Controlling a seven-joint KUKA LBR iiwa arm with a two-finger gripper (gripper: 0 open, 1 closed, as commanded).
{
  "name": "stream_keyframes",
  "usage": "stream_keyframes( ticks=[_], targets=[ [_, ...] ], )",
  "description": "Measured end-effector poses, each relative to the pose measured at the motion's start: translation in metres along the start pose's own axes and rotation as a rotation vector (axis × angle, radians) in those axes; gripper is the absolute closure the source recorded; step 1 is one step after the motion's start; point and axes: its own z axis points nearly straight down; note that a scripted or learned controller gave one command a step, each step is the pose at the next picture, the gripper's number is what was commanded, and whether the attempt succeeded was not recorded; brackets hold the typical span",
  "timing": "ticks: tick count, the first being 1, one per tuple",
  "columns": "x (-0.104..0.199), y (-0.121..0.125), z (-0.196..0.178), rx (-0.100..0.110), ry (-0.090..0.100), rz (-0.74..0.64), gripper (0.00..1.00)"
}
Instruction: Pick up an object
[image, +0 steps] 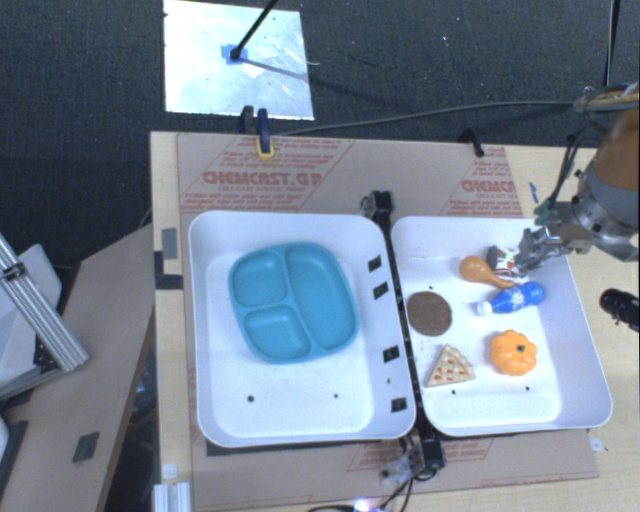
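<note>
Orange pear-shaped toy (480, 268) lies in the right bin (580, 350), at right centre of the frame, just beside the gripper (527, 250), probably lowered there to grasp; I cannot tell its opening. Blue tray (293, 300) fills the left bin (215, 400).

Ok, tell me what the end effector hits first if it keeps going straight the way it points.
Most likely the orange pear-shaped toy. The end effector points leftward and down into the right bin, with its tip just beside that toy. Depth is unclear from this slanted view.
</note>
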Motion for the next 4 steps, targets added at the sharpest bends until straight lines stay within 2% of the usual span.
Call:
stream_keyframes(
  ticks=[1, 2, 4],
  targets=[
    [0.056, -0.003, 0.014, 0.001, 0.001, -0.001, 1.0],
    [0.106, -0.002, 0.007, 0.0, 0.001, -0.001, 1.0],
    [0.224, -0.016, 0.005, 0.001, 0.002, -0.002, 1.0]
  ],
)
